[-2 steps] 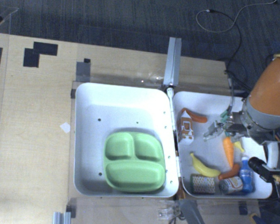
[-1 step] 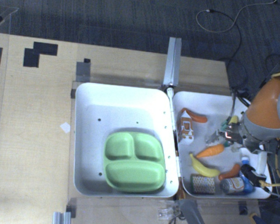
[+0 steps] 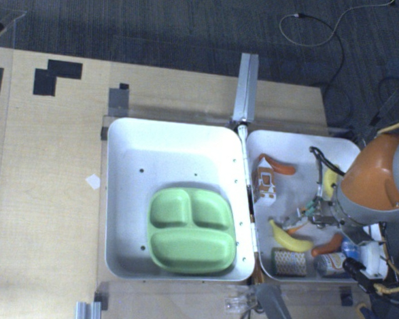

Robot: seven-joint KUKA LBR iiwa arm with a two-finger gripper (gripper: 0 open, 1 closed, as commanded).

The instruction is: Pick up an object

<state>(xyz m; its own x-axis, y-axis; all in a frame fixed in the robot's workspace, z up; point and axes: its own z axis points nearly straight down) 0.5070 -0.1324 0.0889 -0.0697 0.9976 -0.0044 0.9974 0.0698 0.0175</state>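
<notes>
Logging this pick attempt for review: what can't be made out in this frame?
- Gripper: too small and cluttered in the camera view to tell its state or contact.
- Yellow object: largely covered by the arm.
- Items at the right bin's near corner: partly under the arm, too blurred to identify.

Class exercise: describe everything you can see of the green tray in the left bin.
The green divided tray looks like smooth moulded plastic, rounded at its corners, with three compartments: two small ones at the far side and one wide one nearest the camera. It lies flat on the floor of the left bin, toward the near right corner.
</notes>
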